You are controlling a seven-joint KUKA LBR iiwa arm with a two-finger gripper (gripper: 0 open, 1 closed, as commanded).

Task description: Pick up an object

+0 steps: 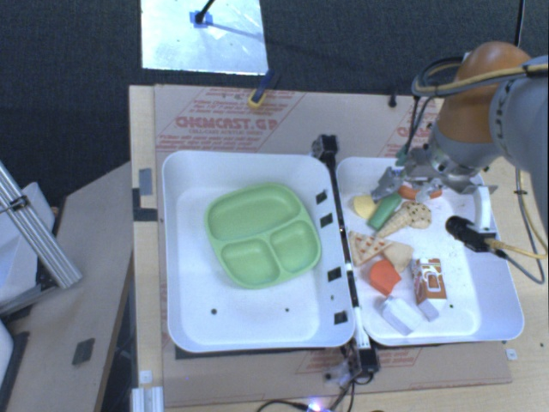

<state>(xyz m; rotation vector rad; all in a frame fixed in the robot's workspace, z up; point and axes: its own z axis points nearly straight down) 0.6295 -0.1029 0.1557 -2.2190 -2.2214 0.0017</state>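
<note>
A: In the right bin (506, 312), what is seen under the arm?

B: The gripper (396, 181) is lowered over the bin's far left part, just above a green stick-shaped piece (384, 212). Whether anything is pinched there cannot be told.

A: How is the green piece laid?

B: Its long axis is set on a slant, the upper end pointed toward the gripper and the far right, the lower end toward the divider between the bins. A yellow piece (364, 205) is touched on its left, and a cone-shaped cracker (407, 219) is laid beside it on the right.

A: And elsewhere?

B: An orange block (384, 276), a small carton (429, 280) and white pieces (397, 315) are spread nearer the front. A green divided tray (261, 233) is held in the left bin (184, 316).
</note>
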